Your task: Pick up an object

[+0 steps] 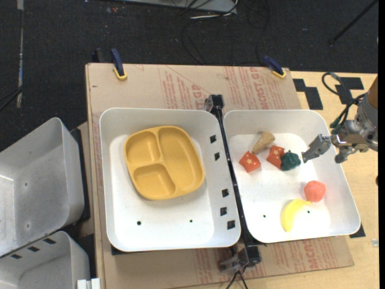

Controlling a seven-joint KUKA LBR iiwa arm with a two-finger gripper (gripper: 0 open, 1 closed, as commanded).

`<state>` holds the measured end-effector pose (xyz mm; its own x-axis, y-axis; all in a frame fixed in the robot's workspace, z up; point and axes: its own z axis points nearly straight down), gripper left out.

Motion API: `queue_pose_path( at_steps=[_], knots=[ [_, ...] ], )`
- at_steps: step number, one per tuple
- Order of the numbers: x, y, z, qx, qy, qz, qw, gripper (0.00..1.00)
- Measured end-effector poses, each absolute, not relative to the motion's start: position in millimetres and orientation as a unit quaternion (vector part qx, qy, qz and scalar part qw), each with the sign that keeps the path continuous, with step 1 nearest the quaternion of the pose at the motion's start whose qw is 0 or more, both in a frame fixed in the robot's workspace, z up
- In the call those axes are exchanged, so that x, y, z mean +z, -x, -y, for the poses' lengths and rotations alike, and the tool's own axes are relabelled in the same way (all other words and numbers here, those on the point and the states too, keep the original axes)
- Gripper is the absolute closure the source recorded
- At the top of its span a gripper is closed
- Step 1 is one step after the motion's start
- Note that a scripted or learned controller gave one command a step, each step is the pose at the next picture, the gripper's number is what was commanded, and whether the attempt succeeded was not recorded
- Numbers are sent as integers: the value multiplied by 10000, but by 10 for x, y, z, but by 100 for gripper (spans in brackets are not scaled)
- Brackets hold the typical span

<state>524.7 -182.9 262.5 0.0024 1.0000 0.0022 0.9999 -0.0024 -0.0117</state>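
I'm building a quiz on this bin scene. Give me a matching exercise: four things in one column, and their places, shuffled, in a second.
Things:
1. yellow divided plate
2. banana
3. green toy
4. tan wedge

Places:
A. right bin, near its front edge
B. left bin
C. right bin, toward its back, left of centre
D. right bin, just left of the gripper

Pairs: 1-B, 2-A, 3-D, 4-C

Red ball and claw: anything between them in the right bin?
In the camera view, only bare white bin floor lies between the red ball and the claw. The green toy sits off to the side of that line.
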Motion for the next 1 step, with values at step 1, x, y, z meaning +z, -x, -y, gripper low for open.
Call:
queue_pose_path(
  at_steps=[1],
  knots=[
    [2683,-5269,1825,4,7069,7074,1,0]
  ],
)
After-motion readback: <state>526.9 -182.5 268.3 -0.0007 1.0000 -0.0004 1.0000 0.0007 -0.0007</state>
